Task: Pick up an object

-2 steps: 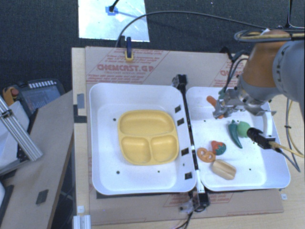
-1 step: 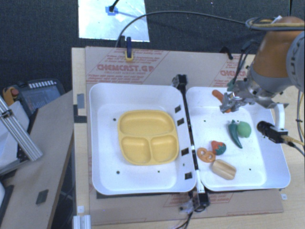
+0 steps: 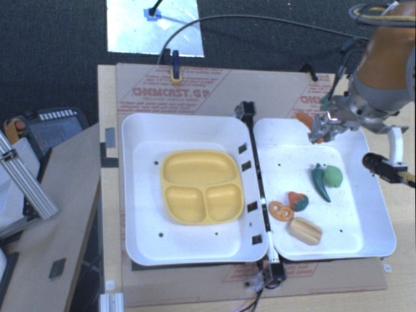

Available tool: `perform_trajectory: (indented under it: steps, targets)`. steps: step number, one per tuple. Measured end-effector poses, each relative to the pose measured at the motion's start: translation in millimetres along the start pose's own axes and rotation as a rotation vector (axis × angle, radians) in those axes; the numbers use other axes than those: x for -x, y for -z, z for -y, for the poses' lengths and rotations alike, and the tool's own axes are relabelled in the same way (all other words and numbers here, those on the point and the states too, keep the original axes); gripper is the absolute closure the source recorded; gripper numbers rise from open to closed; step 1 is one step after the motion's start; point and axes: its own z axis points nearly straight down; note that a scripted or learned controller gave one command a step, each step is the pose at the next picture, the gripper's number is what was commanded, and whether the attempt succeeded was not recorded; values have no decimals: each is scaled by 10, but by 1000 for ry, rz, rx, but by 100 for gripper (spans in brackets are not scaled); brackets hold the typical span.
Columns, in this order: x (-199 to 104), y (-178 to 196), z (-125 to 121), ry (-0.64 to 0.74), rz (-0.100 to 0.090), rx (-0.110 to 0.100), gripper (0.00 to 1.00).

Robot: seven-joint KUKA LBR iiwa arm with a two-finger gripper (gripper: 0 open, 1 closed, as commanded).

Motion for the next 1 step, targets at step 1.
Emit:
perform_trajectory:
  steps: [1]
  targets:
    - [-523, -125, -32, 6, -3, -5, 100]
